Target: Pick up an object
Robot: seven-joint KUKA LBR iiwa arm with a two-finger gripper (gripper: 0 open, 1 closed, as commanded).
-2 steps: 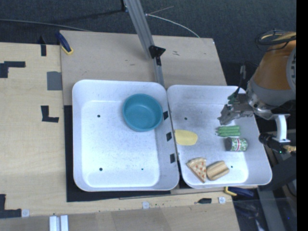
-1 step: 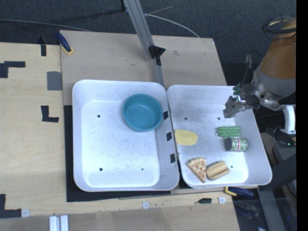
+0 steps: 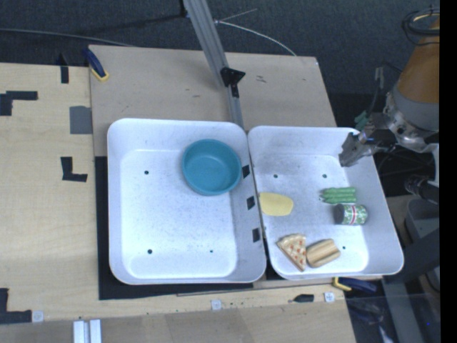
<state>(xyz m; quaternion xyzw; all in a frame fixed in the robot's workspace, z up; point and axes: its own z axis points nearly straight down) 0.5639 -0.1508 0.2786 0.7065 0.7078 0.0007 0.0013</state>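
Note:
My gripper (image 3: 350, 151) hangs over the right bin's far right edge, at the end of the grey arm with its orange band. Below it in the right bin (image 3: 300, 143) lie a green bean pod (image 3: 338, 194), a small green can (image 3: 350, 214), a yellow lemon-like piece (image 3: 275, 204), a pizza slice (image 3: 293, 251) and a bread roll (image 3: 322, 251). A blue bowl (image 3: 211, 166) sits in the left bin (image 3: 136, 191), near its far right corner. Nothing shows between the fingers.
A slanted metal pole (image 3: 209, 38) with a black clamp rises from behind the gap between the two bins. Black tape marks lie on the wooden bench (image 3: 43, 191) at the left. Cables run along the back.

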